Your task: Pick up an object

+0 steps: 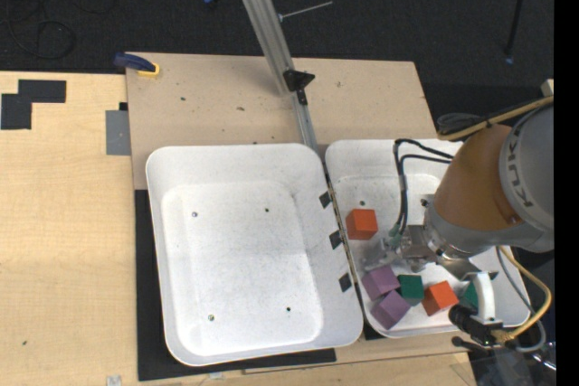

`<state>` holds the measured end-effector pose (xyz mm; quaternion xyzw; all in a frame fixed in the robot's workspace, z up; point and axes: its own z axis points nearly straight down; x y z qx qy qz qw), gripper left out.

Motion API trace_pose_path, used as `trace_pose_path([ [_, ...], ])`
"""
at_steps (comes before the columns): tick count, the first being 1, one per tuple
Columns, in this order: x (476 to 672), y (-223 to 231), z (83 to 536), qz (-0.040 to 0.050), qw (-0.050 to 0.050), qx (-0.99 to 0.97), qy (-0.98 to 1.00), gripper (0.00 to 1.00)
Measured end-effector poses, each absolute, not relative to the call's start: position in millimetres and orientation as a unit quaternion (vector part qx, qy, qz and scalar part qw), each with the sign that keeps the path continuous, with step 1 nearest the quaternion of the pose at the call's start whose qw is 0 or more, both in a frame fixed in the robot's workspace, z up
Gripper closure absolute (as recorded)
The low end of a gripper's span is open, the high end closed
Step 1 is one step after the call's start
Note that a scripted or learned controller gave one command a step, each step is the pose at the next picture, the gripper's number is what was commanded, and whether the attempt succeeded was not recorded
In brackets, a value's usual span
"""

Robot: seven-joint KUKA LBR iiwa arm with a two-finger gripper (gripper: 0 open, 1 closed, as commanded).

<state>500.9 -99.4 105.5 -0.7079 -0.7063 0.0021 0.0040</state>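
Note:
The right bin (362, 163) holds several small blocks. An orange block (362, 223) lies near its left wall. Two purple blocks (384, 292) sit at the front left, with a green block (412, 287) and another orange block (441, 296) beside them. A dark green piece (469, 293) lies further right. My gripper (395, 250) hangs low over the bin, just above the purple and green blocks and right of the first orange block. The arm's wrist covers the fingers.
The left bin (244, 249) stands beside the right one, with black clips (333, 240) along the shared wall. A slanted metal bar (267, 27) rises behind the bins. The arm's bulky grey body (493, 185) covers the right bin's far side.

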Motion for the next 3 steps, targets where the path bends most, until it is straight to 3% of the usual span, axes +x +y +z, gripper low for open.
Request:
trace_pose_path([
  [1,501.9,-102,118,0.0012,0.002,-0.711,-0.703,1.00],
  [3,505.7,-100,224,-0.0008,-0.001,-0.707,-0.707,1.00],
])
